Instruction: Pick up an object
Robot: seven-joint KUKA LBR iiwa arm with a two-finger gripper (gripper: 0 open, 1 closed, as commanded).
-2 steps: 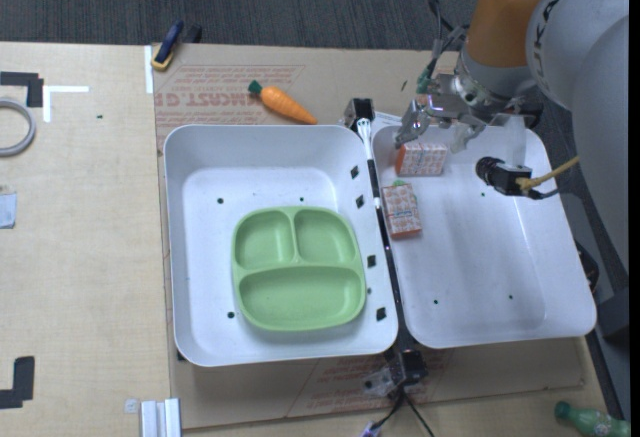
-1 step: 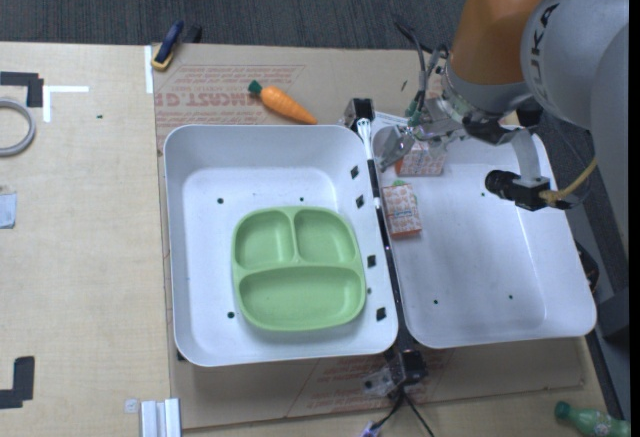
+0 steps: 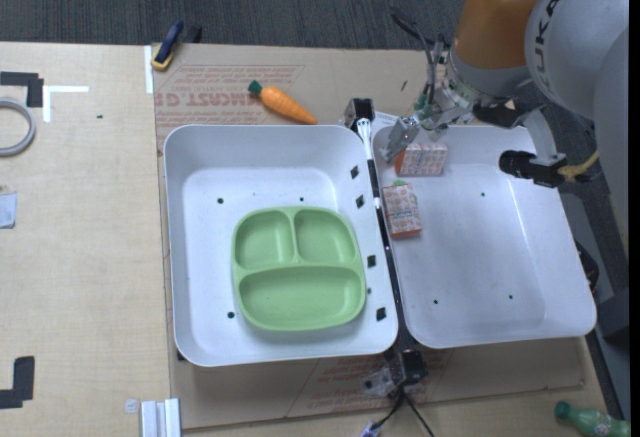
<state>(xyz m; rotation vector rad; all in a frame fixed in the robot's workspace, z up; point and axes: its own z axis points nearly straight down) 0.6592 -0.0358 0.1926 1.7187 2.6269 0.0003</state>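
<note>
My gripper (image 3: pixel 408 133) hangs over the far left corner of the right bin (image 3: pixel 500 255), under the grey arm with its orange band. Just below and to the right of it a small pink-and-white box (image 3: pixel 422 161) lies on the bin floor, touching or very close to the gripper tip. A second small carton (image 3: pixel 402 209), red and white with a green patch, lies a little nearer, against the bin's left wall. Nothing shows as lifted by the gripper.
A green divided plate (image 3: pixel 298 269) lies in the left bin (image 3: pixel 200 175). A toy carrot (image 3: pixel 284 103) rests on the cardboard behind the bins. A blue-and-yellow tool (image 3: pixel 168 45) lies at the far left; a green bottle (image 3: pixel 590 417) at the near right.
</note>
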